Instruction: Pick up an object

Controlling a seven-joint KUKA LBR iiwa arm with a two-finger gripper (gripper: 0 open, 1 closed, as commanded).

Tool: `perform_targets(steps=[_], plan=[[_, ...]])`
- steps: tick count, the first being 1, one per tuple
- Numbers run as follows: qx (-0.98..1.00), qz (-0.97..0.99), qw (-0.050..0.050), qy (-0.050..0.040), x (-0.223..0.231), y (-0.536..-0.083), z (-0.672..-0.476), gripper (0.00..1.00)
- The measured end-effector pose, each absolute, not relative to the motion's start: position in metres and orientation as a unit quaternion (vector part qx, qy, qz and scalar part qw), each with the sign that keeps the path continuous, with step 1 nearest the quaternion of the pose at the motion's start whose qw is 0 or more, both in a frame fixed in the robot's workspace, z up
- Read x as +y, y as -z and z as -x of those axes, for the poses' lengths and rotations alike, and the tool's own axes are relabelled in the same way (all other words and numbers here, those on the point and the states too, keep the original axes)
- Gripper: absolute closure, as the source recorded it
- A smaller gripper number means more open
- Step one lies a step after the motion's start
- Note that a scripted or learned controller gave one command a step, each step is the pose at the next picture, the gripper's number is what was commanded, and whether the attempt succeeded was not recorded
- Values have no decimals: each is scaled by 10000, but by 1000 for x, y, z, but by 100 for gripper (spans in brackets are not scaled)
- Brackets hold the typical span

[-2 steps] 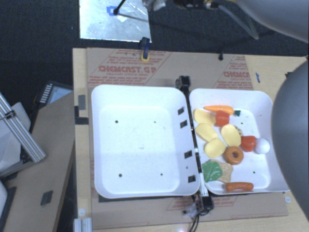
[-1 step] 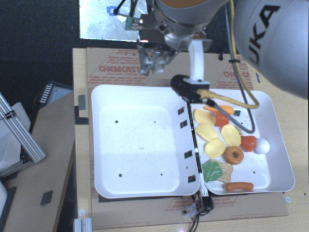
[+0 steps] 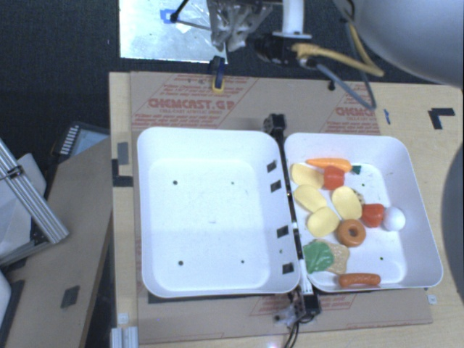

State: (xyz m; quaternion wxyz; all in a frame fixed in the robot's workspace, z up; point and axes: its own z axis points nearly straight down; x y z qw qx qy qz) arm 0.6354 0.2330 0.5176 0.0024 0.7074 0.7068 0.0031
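The right bin holds several toy foods. Among them are an orange carrot, yellow pieces, a brown donut, a red tomato, a white ball, a green leaf and a sausage. My gripper hangs high at the top of the view, beyond the far edge of the left bin, well away from the foods. Nothing shows in it.
Both bins rest on a cardboard sheet. A blue and yellow clip sits at its far edge under the gripper. A yellow cable trails from the arm. Metal rails lie at the left.
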Motion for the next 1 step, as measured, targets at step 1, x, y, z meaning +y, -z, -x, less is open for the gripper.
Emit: perform_targets(steps=[1], plan=[[7089,-7053,3,-15,234,-537,-602,100]])
